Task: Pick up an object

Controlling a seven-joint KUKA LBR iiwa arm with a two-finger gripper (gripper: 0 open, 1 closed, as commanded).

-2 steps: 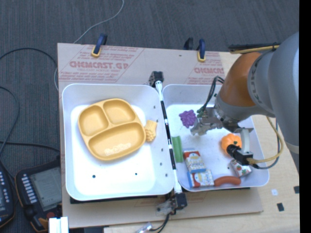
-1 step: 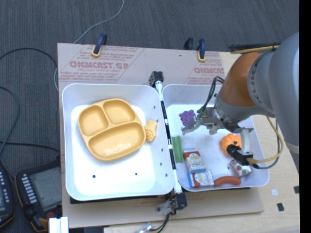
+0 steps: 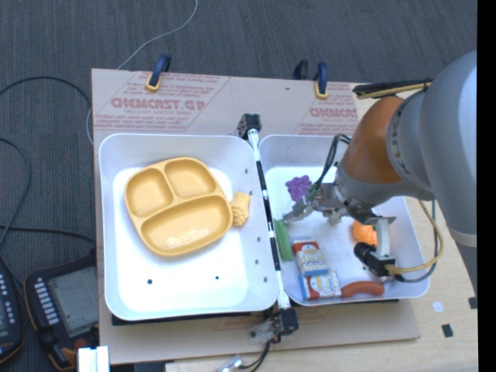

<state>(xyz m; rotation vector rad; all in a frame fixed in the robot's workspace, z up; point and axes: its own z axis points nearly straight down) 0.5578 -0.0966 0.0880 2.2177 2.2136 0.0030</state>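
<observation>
My gripper (image 3: 319,205) hangs low over the middle of the right bin (image 3: 341,248), under the grey arm with its orange band. A purple bunch of grapes (image 3: 297,185) lies just up and left of it. A green stick (image 3: 283,239) lies along the bin's left wall below it. A red and blue carton (image 3: 315,268) sits at the bin's front. An orange piece (image 3: 363,231) shows beside the wrist, and a red sausage (image 3: 360,289) lies along the front wall. The arm hides the bin's right side.
The left bin (image 3: 110,208) holds a yellow divided plate (image 3: 178,204) with a small yellow corn-like piece (image 3: 240,208) beside it. A black and white divider (image 3: 263,200) separates the bins. Clamps (image 3: 161,67) and cables sit at the board's back edge.
</observation>
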